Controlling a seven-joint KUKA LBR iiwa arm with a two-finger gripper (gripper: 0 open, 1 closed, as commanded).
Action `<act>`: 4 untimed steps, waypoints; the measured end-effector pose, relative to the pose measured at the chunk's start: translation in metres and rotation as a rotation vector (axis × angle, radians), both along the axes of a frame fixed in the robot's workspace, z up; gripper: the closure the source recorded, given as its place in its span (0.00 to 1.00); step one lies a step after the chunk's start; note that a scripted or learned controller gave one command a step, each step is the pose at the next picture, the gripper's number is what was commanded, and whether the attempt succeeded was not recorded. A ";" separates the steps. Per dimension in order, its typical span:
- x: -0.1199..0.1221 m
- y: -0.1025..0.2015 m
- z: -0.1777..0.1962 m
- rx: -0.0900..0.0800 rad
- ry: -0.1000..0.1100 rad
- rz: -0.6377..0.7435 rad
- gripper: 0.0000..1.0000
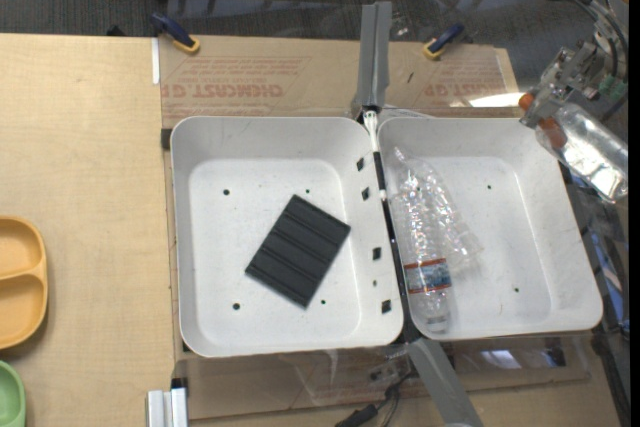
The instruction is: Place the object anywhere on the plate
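The gripper point(572, 87) hung at the far right, beyond the back corner of the right bin point(545, 215), high and clear of both bins; whether it was clenched or released could not be told at that angle. A clear, glinting shape point(590, 150) with an orange tip sat just below it over the bin's right rim; whether this was gripped or merely part of the rig could not be told either. The bottle point(428, 235), crushed and transparent, lay in the right bin hard against its left wall, its length running along that wall and its labelled end toward the near edge; it had probably settled there because the sloped wall gathers anything loose. That placing looked awkward; a descent on it would have the wall just beside on one side, with free floor on the other side alone. The plate point(298, 250), a dark ribbed slab, lay flat and skewed near the middle of the left bin point(200, 155), apart from every wall; open white floor ringed it, so a drop from above had room on all sides. Between bottle and plate stood the two touching bin rims, which a carried load would have to clear; I judged the task not yet begun, the bottle untouched. A yellow dish point(18, 285) sat at the bench's left edge, well apart from the bins; two clamps point(180, 40) pinned cardboard point(250, 80) behind them.
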State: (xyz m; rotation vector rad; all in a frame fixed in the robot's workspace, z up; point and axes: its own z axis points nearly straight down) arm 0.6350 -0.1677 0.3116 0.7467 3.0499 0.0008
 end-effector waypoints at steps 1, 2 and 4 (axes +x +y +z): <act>-0.009 0.057 -0.025 0.000 0.002 0.035 1.00; -0.020 0.045 -0.018 0.000 0.000 0.364 1.00; 0.024 0.020 -0.036 0.000 -0.003 0.878 1.00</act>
